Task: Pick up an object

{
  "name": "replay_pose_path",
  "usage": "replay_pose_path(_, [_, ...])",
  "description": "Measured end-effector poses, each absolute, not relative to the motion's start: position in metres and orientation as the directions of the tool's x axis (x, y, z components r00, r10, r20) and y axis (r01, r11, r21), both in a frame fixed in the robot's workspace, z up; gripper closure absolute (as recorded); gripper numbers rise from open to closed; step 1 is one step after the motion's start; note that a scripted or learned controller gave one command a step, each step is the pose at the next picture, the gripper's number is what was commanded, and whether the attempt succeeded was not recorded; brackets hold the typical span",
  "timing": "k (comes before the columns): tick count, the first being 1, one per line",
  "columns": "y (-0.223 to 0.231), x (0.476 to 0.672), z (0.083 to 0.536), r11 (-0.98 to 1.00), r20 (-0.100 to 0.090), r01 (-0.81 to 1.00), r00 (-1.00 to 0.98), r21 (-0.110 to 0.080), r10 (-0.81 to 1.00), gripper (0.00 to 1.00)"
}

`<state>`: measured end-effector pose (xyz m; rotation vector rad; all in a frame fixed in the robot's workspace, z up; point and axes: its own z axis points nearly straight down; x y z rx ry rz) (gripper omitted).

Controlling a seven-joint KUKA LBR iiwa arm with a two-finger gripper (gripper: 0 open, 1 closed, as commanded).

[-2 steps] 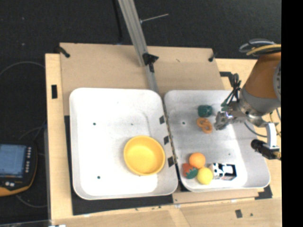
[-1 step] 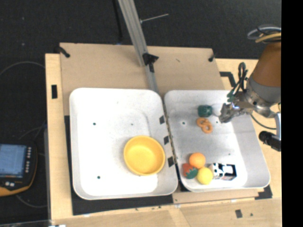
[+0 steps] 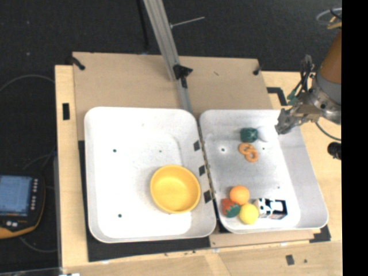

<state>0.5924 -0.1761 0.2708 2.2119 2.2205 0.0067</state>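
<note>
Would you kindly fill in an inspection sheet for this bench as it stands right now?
Surface: tan bench bearing the left bin and the right bin side by side.
Job's things: yellow bowl in the left bin; in the right bin a green object, an orange pretzel-shaped piece, an orange ball, a yellow ball, a red and green piece and a black and white block.
Clutter: nothing seen.
Grippers: tool over the right bin's upper right edge, nothing seen in it.
Cables: wires beside the wrist.
Surroundings: dark floor, metal pole, handheld pendant at left.
</note>
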Motion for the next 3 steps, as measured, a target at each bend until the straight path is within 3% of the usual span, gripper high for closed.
replay_pose_path(3, [-0.033, 0.592, 0.261, 0.006, 0.001, 1.0, -0.006, 0.001, 1.0, 1.0])
